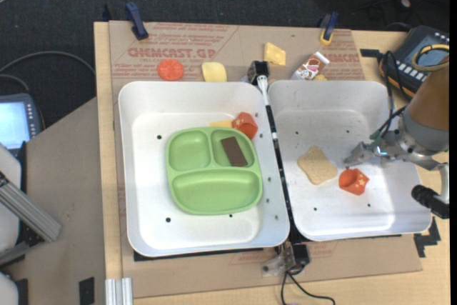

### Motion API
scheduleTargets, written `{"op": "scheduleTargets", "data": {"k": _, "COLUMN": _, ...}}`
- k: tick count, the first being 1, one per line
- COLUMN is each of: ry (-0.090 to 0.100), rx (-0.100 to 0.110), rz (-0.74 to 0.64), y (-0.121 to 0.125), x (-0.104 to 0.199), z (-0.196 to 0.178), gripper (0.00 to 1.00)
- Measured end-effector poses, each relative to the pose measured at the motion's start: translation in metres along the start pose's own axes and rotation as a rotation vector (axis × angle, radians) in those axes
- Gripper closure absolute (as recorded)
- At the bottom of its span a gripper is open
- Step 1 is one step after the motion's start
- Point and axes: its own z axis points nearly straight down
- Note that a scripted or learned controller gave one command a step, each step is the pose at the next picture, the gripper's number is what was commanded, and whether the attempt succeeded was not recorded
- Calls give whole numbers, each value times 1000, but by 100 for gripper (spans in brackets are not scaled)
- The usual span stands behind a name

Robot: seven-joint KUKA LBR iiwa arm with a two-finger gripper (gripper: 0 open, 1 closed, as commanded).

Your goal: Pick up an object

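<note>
Gripper point(363, 152) hangs in the right bin point(335, 221) just above a red strawberry toy point(353, 181); finger state cannot be told

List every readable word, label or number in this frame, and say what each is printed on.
"CHEMCAST G.P": red print on the brown cardboard sheet behind the white bins; the last letters are unclear.
Finer red lines above and below it: too small to read.
Red print on the cardboard's right part: blurred.
Small red-and-white packet: markings unreadable.
</note>
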Motion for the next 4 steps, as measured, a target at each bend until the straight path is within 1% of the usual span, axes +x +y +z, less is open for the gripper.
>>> {"op": "scheduleTargets", "data": {"k": 1, "ry": 9, "rx": 7, "rz": -6, "y": -14, "x": 84, "z": -23, "gripper": 0}}
{"op": "scheduleTargets", "data": {"k": 2, "ry": 6, "rx": 11, "rz": 6, "y": -64, "x": 33, "z": 1, "gripper": 0}}
{"op": "scheduleTargets", "data": {"k": 3, "ry": 3, "rx": 4, "rz": 2, "y": -61, "x": 35, "z": -10, "gripper": 100}}
{"op": "scheduleTargets", "data": {"k": 4, "ry": 3, "rx": -6, "rz": -9, "y": 38, "x": 92, "z": -53, "gripper": 100}}
